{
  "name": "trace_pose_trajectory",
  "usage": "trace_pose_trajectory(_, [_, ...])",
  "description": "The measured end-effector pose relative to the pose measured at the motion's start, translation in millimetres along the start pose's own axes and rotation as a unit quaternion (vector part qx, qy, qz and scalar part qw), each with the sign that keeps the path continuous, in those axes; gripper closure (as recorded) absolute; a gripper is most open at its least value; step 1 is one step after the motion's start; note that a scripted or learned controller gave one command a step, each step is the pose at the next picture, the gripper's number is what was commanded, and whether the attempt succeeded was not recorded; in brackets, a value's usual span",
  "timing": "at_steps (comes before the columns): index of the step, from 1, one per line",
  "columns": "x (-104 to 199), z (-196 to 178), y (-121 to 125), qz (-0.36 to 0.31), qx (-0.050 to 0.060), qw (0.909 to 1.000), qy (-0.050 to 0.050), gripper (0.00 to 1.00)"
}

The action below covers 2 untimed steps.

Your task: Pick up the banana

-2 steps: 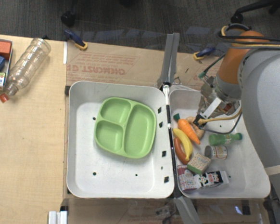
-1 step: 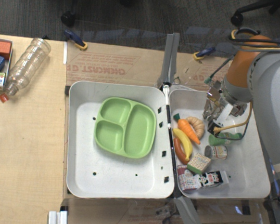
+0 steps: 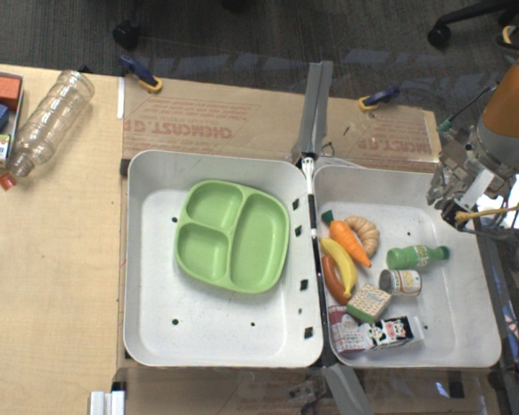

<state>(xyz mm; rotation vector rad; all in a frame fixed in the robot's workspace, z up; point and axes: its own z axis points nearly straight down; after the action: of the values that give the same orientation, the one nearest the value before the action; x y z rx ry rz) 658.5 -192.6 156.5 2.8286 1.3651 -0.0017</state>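
The banana (image 3: 341, 263) lies beside the carrot (image 3: 352, 241) at the right bin's (image 3: 462, 309) nine o'clock side, while the gripper (image 3: 443, 199), its opening impossible to tell, hangs over the two o'clock corner.

Left bin (image 3: 143, 327): plate (image 3: 233, 236) inside; right bin (image 3: 468, 339): banana (image 3: 341, 262) just left of carrot (image 3: 351, 242), bottle (image 3: 417, 256) to their right.
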Motion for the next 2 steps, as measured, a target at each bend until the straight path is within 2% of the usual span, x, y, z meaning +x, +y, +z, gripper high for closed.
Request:
trace_pose_trajectory(1, [0.5,0.6,-0.5,-0.001,0.000,1.0000,0.000,0.00])
trace_pose_trajectory(2, [16.8,65.9,-18.8,0.094,0.003,0.9955,-0.001,0.00])
